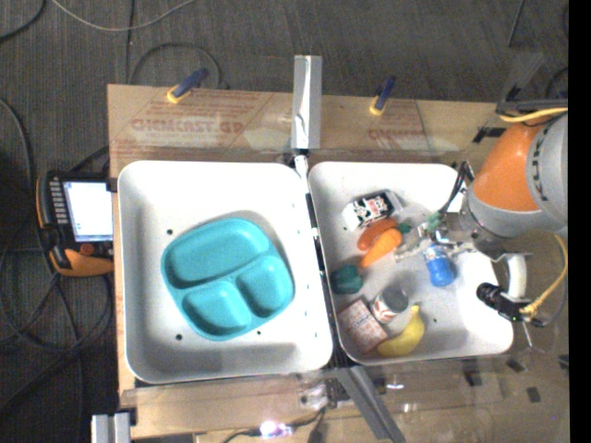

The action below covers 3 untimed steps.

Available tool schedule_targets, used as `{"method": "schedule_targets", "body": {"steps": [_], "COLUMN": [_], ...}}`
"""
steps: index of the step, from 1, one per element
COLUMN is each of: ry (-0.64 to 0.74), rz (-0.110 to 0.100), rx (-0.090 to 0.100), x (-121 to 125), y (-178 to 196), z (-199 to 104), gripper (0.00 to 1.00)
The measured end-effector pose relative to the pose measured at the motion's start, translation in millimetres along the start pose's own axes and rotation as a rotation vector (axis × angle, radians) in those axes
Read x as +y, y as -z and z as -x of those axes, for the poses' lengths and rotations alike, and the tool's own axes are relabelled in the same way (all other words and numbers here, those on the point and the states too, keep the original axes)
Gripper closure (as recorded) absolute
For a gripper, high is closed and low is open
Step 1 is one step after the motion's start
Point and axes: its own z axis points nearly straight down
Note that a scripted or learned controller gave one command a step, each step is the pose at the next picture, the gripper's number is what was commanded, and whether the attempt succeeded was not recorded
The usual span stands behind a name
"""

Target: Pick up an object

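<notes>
My gripper (423, 237) hangs low over the middle of the right bin (480, 326), at the end of the grey arm with the orange band (511, 168). It sits just right of an orange carrot (379, 239) and just above a small blue bottle (440, 269). A white and black carton (372, 208) lies behind the carrot. A green lump (347, 279), a grey cup (395, 298), a brown packet (360, 323) and a yellow banana (404, 336) lie toward the bin's front. I see nothing lifted.
The left bin (138, 340) holds a teal divided plate (228, 276). A ridge (317, 247) separates the two bins. A handheld pendant (76, 220) lies left of the bench. Cables trail by the arm at the right.
</notes>
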Motion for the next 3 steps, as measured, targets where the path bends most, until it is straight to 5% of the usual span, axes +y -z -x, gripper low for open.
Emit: {"method": "schedule_targets", "body": {"steps": [1,2,3], "ry": [0.002,0.049,0.007], "rz": [0.001,-0.018,-0.015], "rx": [0.002,0.003,-0.001], "x": [0.9,-6.9,76.7], "y": [9.8,13.9,93.1], "z": [-1.5,-27.9,-70.2], "gripper": [1.00,1.00,1.00]}}
